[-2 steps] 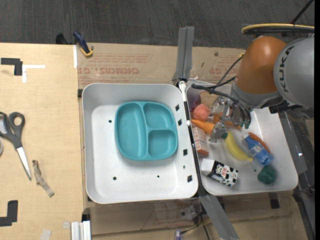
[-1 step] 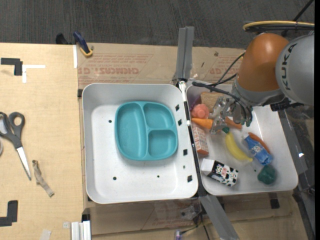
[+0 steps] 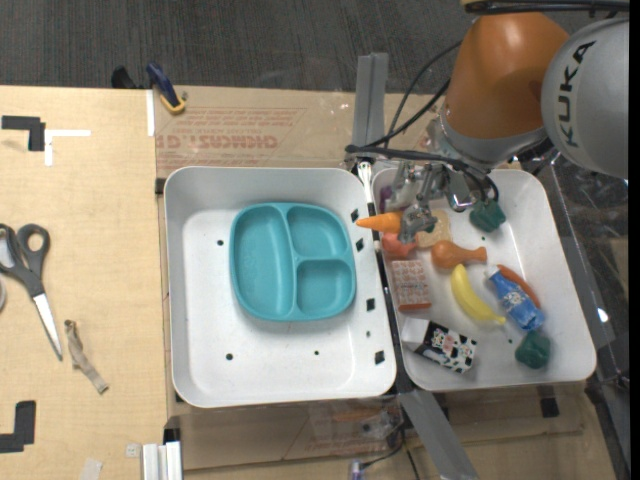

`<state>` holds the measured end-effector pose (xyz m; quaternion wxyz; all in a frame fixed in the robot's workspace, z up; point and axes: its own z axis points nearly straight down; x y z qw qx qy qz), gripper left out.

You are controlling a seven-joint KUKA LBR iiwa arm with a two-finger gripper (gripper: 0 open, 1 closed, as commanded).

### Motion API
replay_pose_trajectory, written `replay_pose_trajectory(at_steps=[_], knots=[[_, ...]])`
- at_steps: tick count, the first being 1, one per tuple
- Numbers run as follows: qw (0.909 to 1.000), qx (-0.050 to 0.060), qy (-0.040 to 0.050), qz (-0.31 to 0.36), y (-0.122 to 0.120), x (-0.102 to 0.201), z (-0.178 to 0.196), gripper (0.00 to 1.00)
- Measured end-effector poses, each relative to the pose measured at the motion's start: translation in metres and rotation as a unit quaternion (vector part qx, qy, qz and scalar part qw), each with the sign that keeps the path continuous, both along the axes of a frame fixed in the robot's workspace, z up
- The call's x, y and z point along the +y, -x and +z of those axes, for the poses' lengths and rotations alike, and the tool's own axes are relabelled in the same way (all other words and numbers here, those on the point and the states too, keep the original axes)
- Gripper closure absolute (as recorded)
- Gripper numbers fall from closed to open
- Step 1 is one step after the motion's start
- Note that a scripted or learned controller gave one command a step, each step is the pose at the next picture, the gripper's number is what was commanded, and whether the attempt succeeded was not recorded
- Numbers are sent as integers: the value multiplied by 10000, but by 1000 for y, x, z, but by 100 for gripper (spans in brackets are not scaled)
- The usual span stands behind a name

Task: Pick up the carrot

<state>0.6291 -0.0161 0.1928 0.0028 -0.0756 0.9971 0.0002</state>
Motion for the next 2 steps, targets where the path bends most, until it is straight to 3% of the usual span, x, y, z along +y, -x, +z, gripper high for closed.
replay_pose_trajectory(at_steps=[1, 2], knots=[[9996, 22, 0, -277, 83, 31, -1, 100], [10000, 25, 0, -27, 111, 81, -1, 100]])
